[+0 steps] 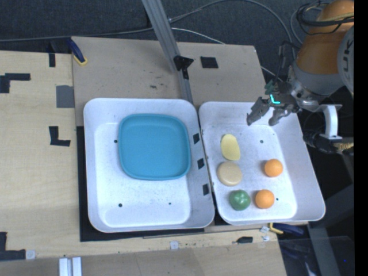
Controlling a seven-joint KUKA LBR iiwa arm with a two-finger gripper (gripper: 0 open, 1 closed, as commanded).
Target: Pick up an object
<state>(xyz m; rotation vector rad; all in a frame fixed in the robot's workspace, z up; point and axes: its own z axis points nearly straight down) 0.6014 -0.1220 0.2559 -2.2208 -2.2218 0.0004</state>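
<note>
Gripper (265, 115) spread, grasping nothing, above the right bin (299, 154).
2 orange balls (273, 168), 1 yellow piece (230, 147), 1 beige (229, 173), 1 green (239, 199); arm tilted leftward.

Five small rounded objects (230, 147) lie apart in the right bin (305, 154).

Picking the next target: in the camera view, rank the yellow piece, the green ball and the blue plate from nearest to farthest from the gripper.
1. Yellow piece: right bin, just below and left of the gripper.
2. Green ball: right bin, near its front edge.
3. Blue plate: in the left bin, farthest.
</note>
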